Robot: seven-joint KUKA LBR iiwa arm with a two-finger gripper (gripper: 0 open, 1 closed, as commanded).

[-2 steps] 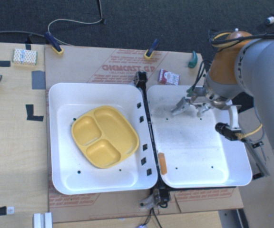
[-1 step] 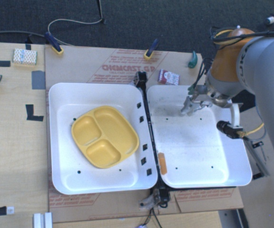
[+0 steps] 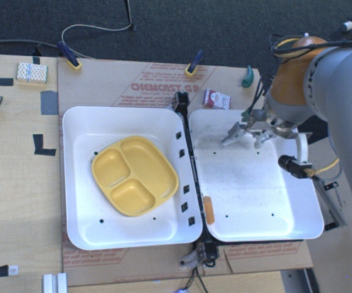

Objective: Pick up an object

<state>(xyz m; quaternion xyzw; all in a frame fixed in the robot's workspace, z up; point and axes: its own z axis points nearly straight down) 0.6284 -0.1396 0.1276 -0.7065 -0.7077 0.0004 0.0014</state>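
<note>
Yellow divided plate lies flat in the left bin, well apart from the tool. Tool hangs spread and unloaded over the right bin, probably mid-approach.

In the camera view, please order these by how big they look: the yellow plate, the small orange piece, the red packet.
1. yellow plate, by far the largest
2. red packet
3. small orange piece, narrower, though these two look close in size
</note>
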